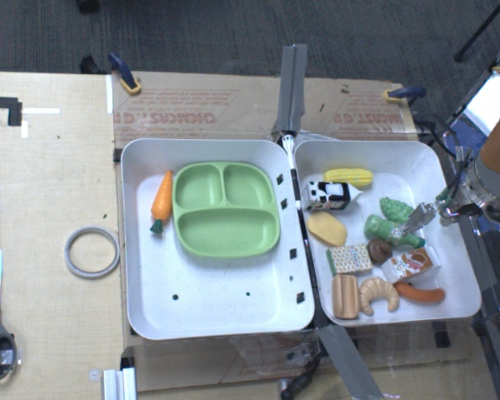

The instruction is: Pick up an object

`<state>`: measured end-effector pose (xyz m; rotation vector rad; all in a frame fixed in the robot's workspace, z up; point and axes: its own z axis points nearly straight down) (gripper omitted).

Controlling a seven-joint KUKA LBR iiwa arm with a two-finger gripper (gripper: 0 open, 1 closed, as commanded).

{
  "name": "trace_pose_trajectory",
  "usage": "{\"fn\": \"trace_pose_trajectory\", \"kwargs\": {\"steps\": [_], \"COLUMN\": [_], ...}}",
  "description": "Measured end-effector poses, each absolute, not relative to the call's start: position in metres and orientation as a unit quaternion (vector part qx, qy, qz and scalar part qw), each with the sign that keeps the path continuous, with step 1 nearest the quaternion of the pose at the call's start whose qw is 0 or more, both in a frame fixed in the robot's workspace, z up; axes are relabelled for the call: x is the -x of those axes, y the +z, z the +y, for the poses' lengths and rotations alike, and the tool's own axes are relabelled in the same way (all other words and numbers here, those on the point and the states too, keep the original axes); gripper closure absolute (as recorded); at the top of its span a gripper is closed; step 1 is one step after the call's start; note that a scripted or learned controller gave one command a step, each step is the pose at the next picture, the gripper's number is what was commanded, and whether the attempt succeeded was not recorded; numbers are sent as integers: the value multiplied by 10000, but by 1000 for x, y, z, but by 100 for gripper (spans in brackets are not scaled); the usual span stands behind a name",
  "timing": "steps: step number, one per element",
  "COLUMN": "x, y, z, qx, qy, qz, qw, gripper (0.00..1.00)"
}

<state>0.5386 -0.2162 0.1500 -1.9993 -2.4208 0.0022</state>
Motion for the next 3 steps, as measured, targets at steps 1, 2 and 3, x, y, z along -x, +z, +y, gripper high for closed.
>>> {"fn": "trace_pose_trajectory", "kwargs": {"steps": [1, 2, 3], "x": [-546, -616, -581], "y": [91, 92, 149], "z": [-150, -178, -119], "qx": [6242, 6436, 5184], "qy": [5, 4, 2], "qz": [-7812, -7653, -8551], "qw": [6, -9, -2], "gripper": [0, 0, 0]}}
